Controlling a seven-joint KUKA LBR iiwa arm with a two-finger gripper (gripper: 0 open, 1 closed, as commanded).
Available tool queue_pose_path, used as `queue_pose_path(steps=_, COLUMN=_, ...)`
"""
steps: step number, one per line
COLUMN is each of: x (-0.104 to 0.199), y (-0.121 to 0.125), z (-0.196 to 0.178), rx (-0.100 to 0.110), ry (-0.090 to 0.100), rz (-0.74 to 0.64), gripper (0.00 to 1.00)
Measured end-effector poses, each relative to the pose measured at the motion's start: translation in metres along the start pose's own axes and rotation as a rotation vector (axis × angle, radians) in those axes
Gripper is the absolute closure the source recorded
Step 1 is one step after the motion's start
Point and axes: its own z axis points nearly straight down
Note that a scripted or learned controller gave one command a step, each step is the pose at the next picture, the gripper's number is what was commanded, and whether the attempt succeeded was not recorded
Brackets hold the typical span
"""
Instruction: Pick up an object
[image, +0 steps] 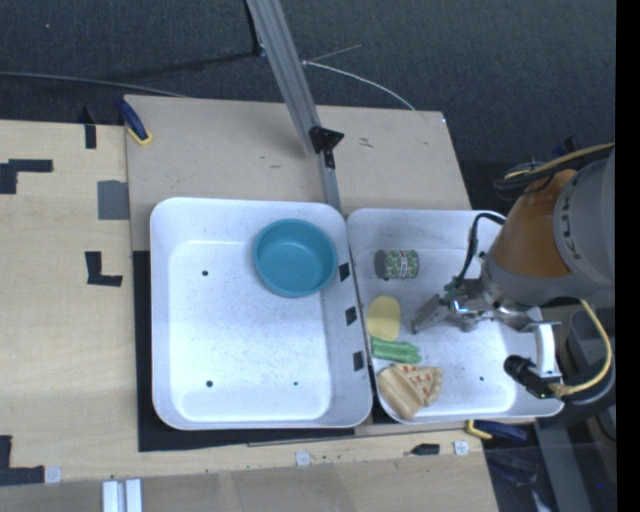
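Note:
My gripper (422, 317) reaches in from the right, low over the right bin (452, 232), its tips just right of a pale yellow piece (383, 317). Nothing shows between them. Below that piece lies a green pod-shaped item (397, 351). A tan waffle-patterned wedge (408, 388) rests at the bin's front left corner. A small green-labelled can (397, 264) lies on its side near the bin's back. A blue bowl (294, 257) stands in the left bin (190, 330), at its back right.
A slanted metal pole (295, 85) runs down from the top to the divide between the bins. Yellow and black cables (560, 375) loop by the arm at the right. Tape marks dot the bench at left.

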Motion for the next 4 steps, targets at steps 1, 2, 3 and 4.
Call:
queue_pose_path(steps=1, x=-0.001, y=0.0, z=-0.012, rx=-0.003, ry=-0.003, rz=0.0, gripper=1.0)
queue_pose_path(steps=2, x=0.008, y=0.001, z=-0.07, rx=-0.003, ry=0.002, rz=-0.001, gripper=1.0)
queue_pose_path(steps=3, x=0.005, y=0.006, z=-0.132, rx=-0.004, ry=0.0, rz=0.0, gripper=1.0)
queue_pose_path(steps=4, x=0.002, y=0.008, z=-0.174, rx=-0.003, ry=0.001, rz=-0.001, gripper=1.0)
